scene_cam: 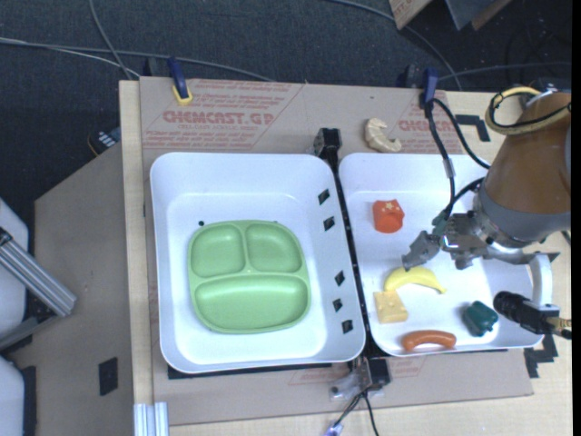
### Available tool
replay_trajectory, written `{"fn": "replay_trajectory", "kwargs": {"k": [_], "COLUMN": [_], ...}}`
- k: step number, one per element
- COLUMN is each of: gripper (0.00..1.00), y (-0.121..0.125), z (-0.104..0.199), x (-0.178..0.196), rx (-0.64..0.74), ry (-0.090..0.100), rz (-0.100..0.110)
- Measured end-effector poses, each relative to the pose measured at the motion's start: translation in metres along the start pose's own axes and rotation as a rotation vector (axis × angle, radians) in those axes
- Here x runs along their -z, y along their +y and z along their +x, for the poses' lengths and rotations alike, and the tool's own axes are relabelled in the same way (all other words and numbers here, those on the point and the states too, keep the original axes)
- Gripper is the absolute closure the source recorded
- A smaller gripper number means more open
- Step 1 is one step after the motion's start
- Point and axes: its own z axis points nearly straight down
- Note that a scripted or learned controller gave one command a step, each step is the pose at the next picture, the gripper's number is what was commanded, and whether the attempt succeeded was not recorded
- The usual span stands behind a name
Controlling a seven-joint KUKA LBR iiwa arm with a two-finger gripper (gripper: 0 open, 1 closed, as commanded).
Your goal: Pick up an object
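On the bench, the right bin point(508, 175) holds the banana point(416, 281); the gripper point(427, 252) (fingers spread, grasping nothing) hovers at its 12 o'clock, nothing lifted yet.

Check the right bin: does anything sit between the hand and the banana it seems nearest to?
Nothing visible does. The hand hangs just above the banana, with bare bin floor between them. The cheese wedge lies below the banana, the strawberry further up, both clear of that gap.

Bench point(227, 116) under two white bins point(172, 243)
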Motion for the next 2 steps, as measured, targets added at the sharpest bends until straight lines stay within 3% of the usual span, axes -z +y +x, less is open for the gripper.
{"fn": "replay_trajectory", "kwargs": {"k": [1, 2], "gripper": [0.0, 0.0], "y": [0.003, 0.003], "z": [0.0, -0.002], "x": [0.006, -0.058], "rx": [0.003, 0.002], "ry": [-0.002, -0.001], "rz": [-0.012, -0.006]}}
